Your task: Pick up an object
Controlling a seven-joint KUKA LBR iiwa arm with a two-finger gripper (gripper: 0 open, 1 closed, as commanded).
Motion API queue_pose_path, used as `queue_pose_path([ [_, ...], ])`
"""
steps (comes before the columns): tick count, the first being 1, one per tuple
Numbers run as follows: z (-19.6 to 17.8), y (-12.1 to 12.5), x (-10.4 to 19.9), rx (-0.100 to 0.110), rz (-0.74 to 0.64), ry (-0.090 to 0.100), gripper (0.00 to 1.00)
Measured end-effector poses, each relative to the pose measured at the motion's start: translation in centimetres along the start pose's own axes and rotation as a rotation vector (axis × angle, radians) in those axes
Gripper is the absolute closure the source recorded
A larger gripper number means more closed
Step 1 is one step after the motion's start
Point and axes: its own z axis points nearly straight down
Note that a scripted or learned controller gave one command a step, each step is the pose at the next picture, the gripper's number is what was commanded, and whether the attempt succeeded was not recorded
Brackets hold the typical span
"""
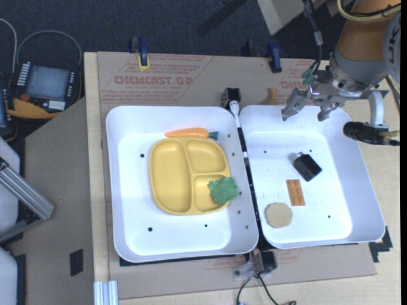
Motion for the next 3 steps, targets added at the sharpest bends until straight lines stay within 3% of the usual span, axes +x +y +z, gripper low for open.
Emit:
queue_pose_path([
  [1,-0.9,0.2,0.0,-0.014,-0.002,-0.002,0.0],
  [3,11.3,1.0,-0.9,-0.009,-0.001,-0.001,0.0],
])
